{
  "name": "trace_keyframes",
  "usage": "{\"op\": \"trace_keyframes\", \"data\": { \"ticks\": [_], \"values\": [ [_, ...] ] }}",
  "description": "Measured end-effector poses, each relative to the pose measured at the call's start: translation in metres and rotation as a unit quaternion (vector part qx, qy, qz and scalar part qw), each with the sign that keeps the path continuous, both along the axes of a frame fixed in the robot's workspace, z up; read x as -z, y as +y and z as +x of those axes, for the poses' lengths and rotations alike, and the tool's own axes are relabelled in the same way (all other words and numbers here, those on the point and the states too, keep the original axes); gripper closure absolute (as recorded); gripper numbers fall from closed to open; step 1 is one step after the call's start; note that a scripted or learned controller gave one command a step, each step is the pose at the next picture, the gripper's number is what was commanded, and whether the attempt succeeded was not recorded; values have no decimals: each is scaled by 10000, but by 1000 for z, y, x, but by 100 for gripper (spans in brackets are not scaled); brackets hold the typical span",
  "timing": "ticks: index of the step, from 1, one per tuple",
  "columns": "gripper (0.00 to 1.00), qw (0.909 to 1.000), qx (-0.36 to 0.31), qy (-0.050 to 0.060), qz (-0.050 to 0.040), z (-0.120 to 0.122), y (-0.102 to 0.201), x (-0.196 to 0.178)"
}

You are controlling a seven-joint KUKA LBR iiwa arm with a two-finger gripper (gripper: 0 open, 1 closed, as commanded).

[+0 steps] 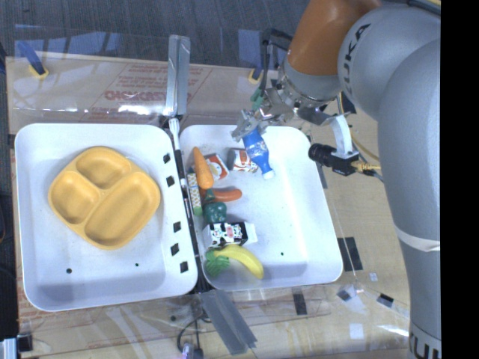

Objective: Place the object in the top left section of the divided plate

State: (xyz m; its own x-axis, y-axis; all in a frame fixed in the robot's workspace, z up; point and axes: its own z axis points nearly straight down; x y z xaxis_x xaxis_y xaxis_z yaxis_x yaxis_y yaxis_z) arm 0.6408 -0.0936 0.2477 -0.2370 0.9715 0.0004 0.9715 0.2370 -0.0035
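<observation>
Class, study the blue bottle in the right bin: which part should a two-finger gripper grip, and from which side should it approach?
Grip the blue bottle across its wide blue body, coming from above. It seems to lie tilted, white cap end toward the bin centre; the body offers longer, flatter sides than the narrow cap. The gripper is right above it.

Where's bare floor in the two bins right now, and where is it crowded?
Left bin: bare along the near edge below the divided plate. Right bin: its right half is bare. Crowded: its left side, from carrot to banana, and by the blue bottle under the gripper.
</observation>
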Motion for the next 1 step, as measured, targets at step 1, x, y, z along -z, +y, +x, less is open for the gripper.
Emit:
{"op": "trace_keyframes", "data": {
  "ticks": [1],
  "values": [
    [100, 9995, 305, 14, 2, 0, -17, 30]
  ]
}}
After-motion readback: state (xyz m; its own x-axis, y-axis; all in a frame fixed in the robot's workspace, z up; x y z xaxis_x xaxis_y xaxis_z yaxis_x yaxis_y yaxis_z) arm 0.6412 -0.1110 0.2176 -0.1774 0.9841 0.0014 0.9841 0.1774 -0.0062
